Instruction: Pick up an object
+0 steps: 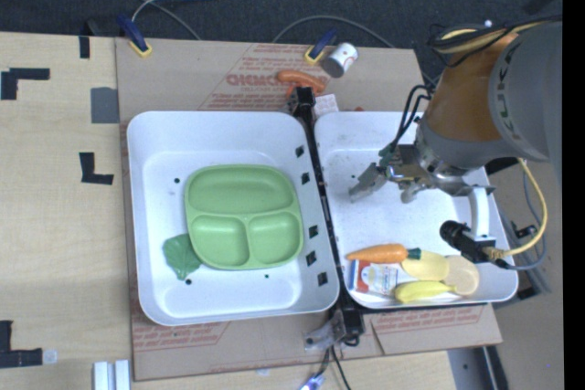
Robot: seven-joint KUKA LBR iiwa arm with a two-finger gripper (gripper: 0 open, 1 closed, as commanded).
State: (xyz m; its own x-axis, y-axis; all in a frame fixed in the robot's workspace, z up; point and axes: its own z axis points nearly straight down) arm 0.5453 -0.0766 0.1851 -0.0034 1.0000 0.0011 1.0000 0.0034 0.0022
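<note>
Seen from above, two white bins side by side on a cardboard-topped bench; left bin (146, 224) holding a green divided plate (244, 216), with a green leafy scrap (181, 256) touching the plate's lower-left edge; right bin (352, 137) crowded along its near edge with a carrot (377, 253), a banana (426, 291), a pale yellow piece (441, 268) between them, and a white packet (373, 276) under the carrot.

Reaching in from the right, grey arm with its orange band (462, 100) above the right bin; gripper (379, 183) low over the bin's bare middle, near the divider between the bins; one finger (364, 185) angled toward the divider, the other (409, 189) set apart from it, spread wide with nothing between them; well apart from the carrot and the other items below.

Beyond the bins, on the cardboard, an orange item (300, 79) and a small white cylinder (339, 59) beside a blue-and-yellow clamp (320, 47); a second such clamp (134, 35) near the cardboard's far-left corner; thin cables trailing across the dark floor behind.
</note>
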